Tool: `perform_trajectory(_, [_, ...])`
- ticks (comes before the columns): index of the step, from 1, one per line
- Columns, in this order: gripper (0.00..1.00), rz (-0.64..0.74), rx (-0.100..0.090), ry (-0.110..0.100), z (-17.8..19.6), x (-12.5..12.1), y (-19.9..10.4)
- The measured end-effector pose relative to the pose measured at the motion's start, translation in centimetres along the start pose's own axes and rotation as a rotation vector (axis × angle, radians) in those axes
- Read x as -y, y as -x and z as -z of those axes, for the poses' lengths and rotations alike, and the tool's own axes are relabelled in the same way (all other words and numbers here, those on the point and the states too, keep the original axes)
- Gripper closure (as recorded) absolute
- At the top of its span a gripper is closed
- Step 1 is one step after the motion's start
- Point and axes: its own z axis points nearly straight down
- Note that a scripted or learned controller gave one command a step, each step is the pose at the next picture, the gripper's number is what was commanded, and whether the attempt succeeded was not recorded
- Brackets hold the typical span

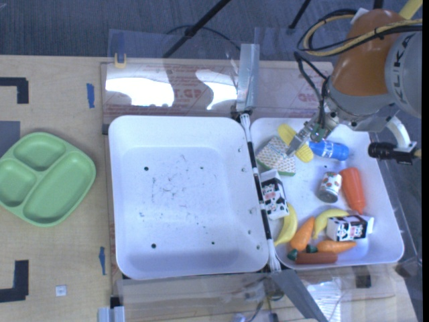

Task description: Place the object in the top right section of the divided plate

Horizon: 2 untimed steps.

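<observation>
Hovering over the upper part of the right bin (392,247), the gripper (303,139) points down and to the left from the orange-banded arm (365,59). Whether its jaws are spread or pressed together cannot be told from this slant; nothing is seen pinched between them.

Just beside the tip lie three things close together: a yellow corn (289,137) touching or nearly under the tip, a checkered wedge (273,154) just to its left and lower, and a blue bottle (330,149) just to its right, lying on its side with its long axis roughly across the bin. Which of these is the object meant is a guess; the corn looks the likeliest, since the tip sits over it, its long axis running slantwise from upper left to lower right.

Farther out in the same bin are a small can (328,187), an orange carrot (353,188), two cow-print cartons, a banana (288,225) and more carrots along the lower edge. The left bin (181,180) lies between.

The plate (47,178), green and divided, rests on the bench well apart to the far left, past the left bin. So the carry, once something is gripped, would run leftward across both bins to the plate's top right section (43,151), and a lift high enough to pass the bin walls seems called for.
</observation>
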Motion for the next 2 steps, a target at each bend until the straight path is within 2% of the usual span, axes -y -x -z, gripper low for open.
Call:
perform_trajectory(1, [1.00,0.190,-0.004,-0.003,0.0,1.8,-8.9])
perform_trajectory(2, [1.00,0.262,-0.004,-0.003,-0.1,2.5,-20.4])
